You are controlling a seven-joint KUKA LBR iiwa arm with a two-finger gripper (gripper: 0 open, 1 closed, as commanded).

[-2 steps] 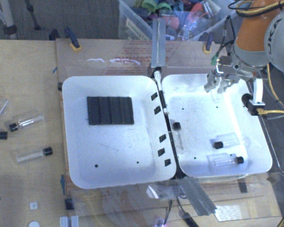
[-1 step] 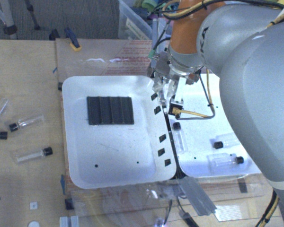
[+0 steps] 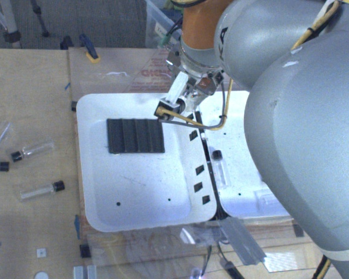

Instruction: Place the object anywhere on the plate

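Observation:
A black ribbed plate (image 3: 135, 136) lies flat in the upper part of the left bin (image 3: 134, 185). A clear tube with a black cap (image 3: 217, 166) lies in the right bin (image 3: 239, 182), close to the divider between the bins. My gripper (image 3: 196, 96) hangs over the top of that divider, to the right of the plate and above the tube. The wrist and the grey arm hide its tip and much of the right bin.
Several clear capped tubes (image 3: 41, 188) lie on the wooden bench left of the bins. Small black squares (image 3: 199, 169) mark the divider rim. A blue clamp (image 3: 89, 47) sits at the back, and a clear box (image 3: 158, 13) stands behind the bins.

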